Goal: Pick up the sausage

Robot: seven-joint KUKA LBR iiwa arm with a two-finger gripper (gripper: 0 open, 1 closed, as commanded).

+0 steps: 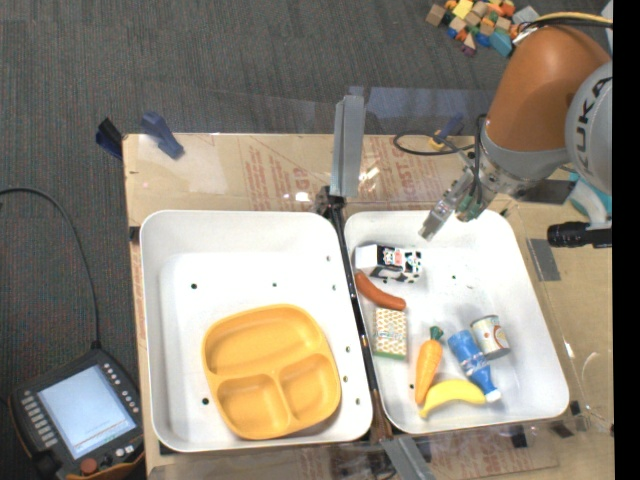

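Your arm [545, 88] comes in from the right, orange band up top, with the hand [432, 230] hovering over the far edge of the right bin [530, 268], tilted down toward the left. Whether the hand is open or closed cannot be told at this angle and size; nothing visible is gripped in it. The sausage [380, 293] lies in the right bin near its left wall, angled, just beside and in front of the small black-and-white carton [390, 261]. The hand sits apart from the sausage, up and to the right of it. Just nearer the camera than the sausage rests a patterned flat packet [390, 332]. Further along you have a carrot [428, 366], a banana [456, 395], a blue bottle [472, 361] and a small can [490, 335], clustered at the bin's near side. The left bin [170, 258] carries a yellow divided tray [272, 370]. Coloured blocks [480, 15] lie on the floor beyond the surface [240, 168].
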